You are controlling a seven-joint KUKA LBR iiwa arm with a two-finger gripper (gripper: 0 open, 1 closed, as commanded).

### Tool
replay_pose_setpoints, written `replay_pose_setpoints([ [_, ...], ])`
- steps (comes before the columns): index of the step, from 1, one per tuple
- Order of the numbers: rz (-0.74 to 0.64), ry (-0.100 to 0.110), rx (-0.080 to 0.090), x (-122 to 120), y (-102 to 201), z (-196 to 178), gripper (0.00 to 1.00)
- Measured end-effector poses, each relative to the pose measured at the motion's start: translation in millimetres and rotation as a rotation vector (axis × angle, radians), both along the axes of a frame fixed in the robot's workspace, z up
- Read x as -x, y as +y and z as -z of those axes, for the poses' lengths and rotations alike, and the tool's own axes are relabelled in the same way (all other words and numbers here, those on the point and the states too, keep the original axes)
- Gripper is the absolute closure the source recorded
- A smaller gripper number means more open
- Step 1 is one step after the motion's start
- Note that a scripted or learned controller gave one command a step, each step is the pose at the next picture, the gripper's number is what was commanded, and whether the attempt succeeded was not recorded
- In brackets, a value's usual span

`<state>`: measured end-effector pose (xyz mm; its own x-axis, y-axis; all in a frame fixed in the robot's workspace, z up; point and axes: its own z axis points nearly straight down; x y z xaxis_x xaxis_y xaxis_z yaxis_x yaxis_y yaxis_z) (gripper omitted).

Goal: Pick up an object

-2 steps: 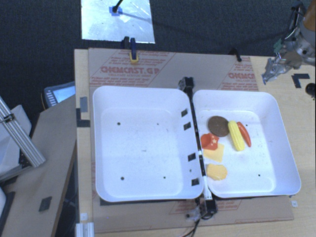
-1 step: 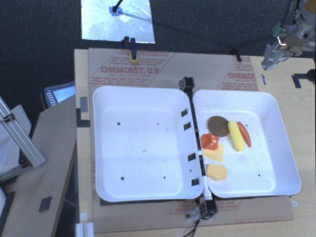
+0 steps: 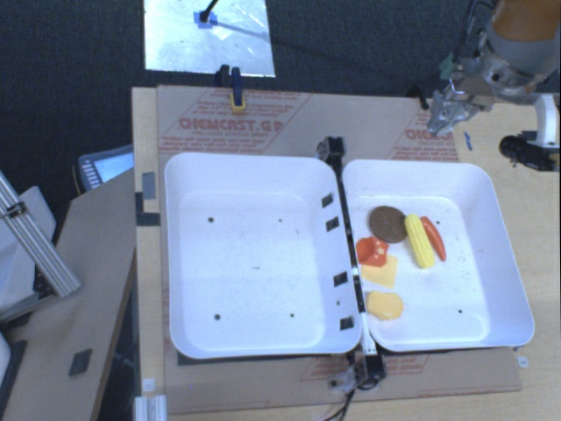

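At 1 o'clock above the right bin (image 3: 491, 191) | gripper (image 3: 443, 117) state: you cannot tell | objects clustered bin-left: corn (image 3: 419, 240), brown disc (image 3: 387, 224) | risk: crowding makes your grasp slip.

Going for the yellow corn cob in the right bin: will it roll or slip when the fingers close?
Likely. The corn cob looks rounded and elongated, so it may roll sideways. It seems to touch the red pepper, which may shift too. It looks like smooth plastic, probably light and slippery.

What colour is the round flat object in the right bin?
Brown; the round flat object shows best in the camera view.
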<state>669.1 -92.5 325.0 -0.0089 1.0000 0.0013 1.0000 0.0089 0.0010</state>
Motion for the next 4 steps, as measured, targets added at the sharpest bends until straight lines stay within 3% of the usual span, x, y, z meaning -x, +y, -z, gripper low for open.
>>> replay_pose_setpoints([
  [1,-0.002,-0.001,-0.001,0,65,4,1.0],
  [3,0.001,0.0,0.0,1,144,30,1.0],
  [4,0.013,0.0,0.004,10,70,36,1.0],
])
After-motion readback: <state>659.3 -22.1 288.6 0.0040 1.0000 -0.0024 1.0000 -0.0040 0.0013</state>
